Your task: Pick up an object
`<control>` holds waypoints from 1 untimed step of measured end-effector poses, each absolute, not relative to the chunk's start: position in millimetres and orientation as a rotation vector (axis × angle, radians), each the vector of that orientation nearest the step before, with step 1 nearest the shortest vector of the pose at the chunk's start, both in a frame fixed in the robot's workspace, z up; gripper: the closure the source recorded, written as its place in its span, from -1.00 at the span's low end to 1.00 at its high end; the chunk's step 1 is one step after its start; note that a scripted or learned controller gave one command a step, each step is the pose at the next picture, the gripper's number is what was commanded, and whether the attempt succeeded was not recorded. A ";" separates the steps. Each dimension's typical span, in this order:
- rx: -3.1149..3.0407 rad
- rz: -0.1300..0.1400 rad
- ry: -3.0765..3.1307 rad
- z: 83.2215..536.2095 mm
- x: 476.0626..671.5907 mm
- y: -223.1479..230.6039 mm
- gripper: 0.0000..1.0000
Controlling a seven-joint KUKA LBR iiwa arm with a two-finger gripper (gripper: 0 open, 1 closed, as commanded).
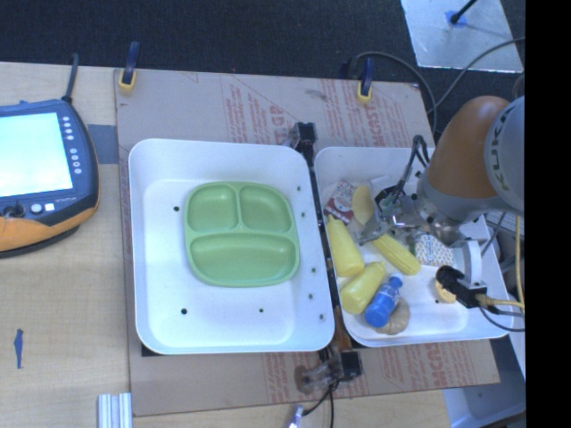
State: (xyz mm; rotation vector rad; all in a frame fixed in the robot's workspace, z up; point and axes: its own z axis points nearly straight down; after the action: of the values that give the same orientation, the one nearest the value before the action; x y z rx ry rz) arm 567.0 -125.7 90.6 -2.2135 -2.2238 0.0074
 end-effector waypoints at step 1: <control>-2.212 0.009 -2.229 101.8 567.7 -127.0 1.00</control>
State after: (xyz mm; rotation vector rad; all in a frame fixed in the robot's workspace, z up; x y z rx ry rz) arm 567.7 -127.0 101.8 -2.2118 -2.2293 0.0093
